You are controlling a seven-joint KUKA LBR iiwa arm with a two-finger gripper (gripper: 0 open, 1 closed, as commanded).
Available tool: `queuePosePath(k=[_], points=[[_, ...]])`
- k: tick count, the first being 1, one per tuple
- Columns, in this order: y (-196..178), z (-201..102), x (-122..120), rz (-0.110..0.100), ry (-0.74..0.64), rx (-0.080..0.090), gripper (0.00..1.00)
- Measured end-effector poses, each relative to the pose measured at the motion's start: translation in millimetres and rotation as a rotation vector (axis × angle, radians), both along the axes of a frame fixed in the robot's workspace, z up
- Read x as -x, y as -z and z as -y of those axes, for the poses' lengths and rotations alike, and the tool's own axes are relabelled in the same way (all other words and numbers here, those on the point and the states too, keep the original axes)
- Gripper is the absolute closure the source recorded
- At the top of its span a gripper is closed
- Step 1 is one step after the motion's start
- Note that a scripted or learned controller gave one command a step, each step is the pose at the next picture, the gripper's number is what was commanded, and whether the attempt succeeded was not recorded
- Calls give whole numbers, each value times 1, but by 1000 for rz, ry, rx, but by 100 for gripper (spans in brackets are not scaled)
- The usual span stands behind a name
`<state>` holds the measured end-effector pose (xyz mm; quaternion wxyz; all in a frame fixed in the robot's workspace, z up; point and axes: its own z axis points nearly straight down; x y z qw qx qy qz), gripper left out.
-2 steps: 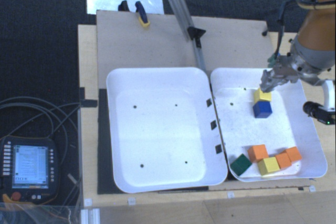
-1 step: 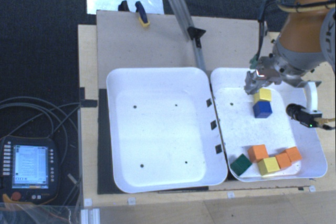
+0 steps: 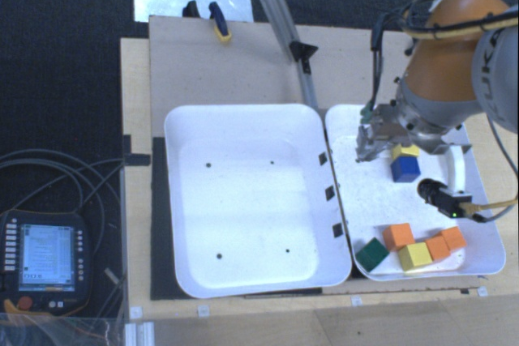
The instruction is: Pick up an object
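Right, claw (image 3: 366, 148) is down low in the right bin (image 3: 490, 259), near the bin's back-left corner, over bare white floor. Can't tell if it's released or clenched: too blurry, and the wrist covers much of it. The arm (image 3: 454, 53), grey w/ orange band, comes in from the view's right.

Just beside the claw, toward the view's right, is a yellow bit (image 3: 405, 151), partly under the wrist. It touches the blue block (image 3: 405, 168), which sits just in front of it.

The rest of the blocks are well apart from the claw, along the bin's front edge. The green block (image 3: 372, 254) is at the front-left corner. Next to it is an orange block (image 3: 397, 235), touching a yellow block (image 3: 414, 256). Then come 2 more, orange no. 2 (image 3: 438, 247) and orange no. 3 (image 3: 454, 237), packed close.

The left bin (image 3: 243, 207) sits against the right one. A pendant (image 3: 40, 259) lies off the bench, far left, screen lit.
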<state>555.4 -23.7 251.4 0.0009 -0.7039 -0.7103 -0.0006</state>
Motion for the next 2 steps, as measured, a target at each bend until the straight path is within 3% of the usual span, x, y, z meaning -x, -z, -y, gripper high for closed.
queuePosePath(k=[2], points=[[-7,-110,32,1,-4,-1,100]])
